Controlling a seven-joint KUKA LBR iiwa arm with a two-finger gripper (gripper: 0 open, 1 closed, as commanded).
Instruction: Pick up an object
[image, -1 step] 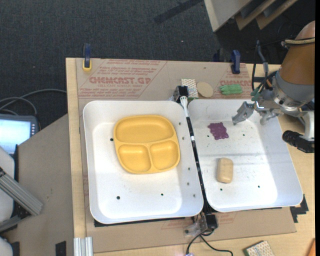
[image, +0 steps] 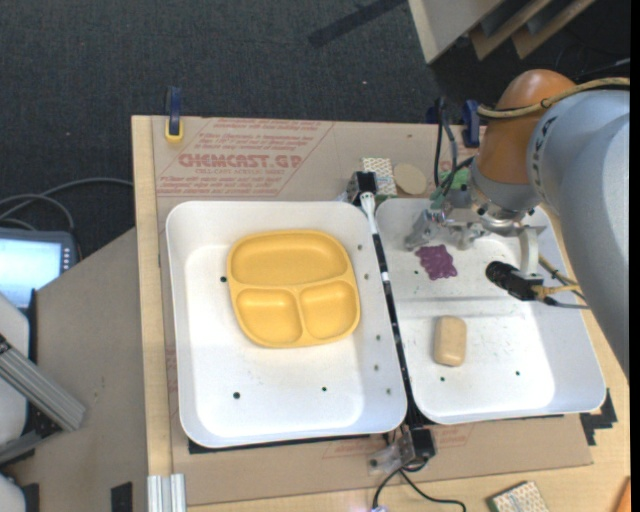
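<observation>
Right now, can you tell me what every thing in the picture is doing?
Yellow divided plate: lying flat in the left bin, right side up.
Purple object: lying in the right bin, just under the gripper.
Tan block: lying loose in the right bin, untouched.
Gripper: low over the purple object.

- Two shallow white bins sit side by side on a cardboard-covered surface (image: 260, 150).
- The left bin (image: 200, 380) holds a yellow divided tray (image: 293, 287), lying flat near the bin's middle.
- In the right bin (image: 560, 390), a tan block (image: 450, 341) lies near the centre, apart from a purple object (image: 437, 262) farther back.
- The grey arm with its orange band (image: 520, 105) reaches over the right bin's back, its pincer (image: 445, 228) just above the purple object.
</observation>
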